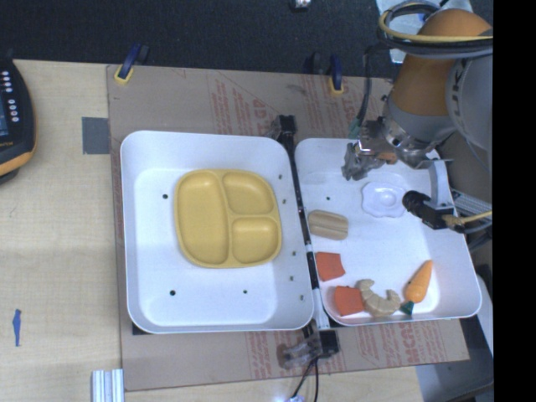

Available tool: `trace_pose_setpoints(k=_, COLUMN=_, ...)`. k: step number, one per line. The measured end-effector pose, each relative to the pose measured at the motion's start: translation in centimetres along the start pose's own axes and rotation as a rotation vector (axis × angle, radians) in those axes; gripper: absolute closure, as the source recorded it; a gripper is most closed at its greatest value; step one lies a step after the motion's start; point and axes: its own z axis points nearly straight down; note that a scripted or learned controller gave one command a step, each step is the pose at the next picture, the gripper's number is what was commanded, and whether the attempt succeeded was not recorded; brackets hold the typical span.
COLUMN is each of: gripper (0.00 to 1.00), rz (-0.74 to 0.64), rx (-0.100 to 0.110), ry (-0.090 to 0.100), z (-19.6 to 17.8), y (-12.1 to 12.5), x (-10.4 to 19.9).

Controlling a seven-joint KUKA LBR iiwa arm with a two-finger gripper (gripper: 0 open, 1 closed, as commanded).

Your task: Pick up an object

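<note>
Arm over the right bin (452,304), toys scattered below it.

The left bin (142,224) holds a yellow divided plate (226,218). In the right bin: a fried-egg toy (383,198), a tan bread roll (327,224) lying crosswise, two orange-red blocks (330,265), a beige curved piece (378,298) and a carrot (419,281) pointing up-right. The end effector (358,162) hovers at the far-left corner, near the egg; how far open it is cannot be told, and nothing shows in it.

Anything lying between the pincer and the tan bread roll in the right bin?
Nothing visible does. The pincer hangs over the right white bin's far end, and bare bin floor runs from there to the tan bread roll; the clear-white fried egg toy lies off to the side.
</note>
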Motion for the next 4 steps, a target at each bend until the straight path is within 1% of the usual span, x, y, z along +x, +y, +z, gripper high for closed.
trace_pose_setpoints(k=1, gripper=1.00, rz=0.002, rx=0.004, ry=-0.001, z=0.2, y=-2.6, x=3.1)
trace_pose_setpoints(k=2, gripper=1.00, rz=-0.002, rx=0.002, ry=0.001, z=-2.1, y=-6.3, x=9.3)
trace_pose_setpoints(k=3, gripper=0.00, rz=0.005, rx=0.002, ry=-0.002, z=-2.0, y=-6.2, x=8.9)
trace_pose_setpoints(k=4, gripper=0.00, rz=0.012, rx=0.004, ry=-0.002, z=-3.9, y=-13.3, x=3.8)
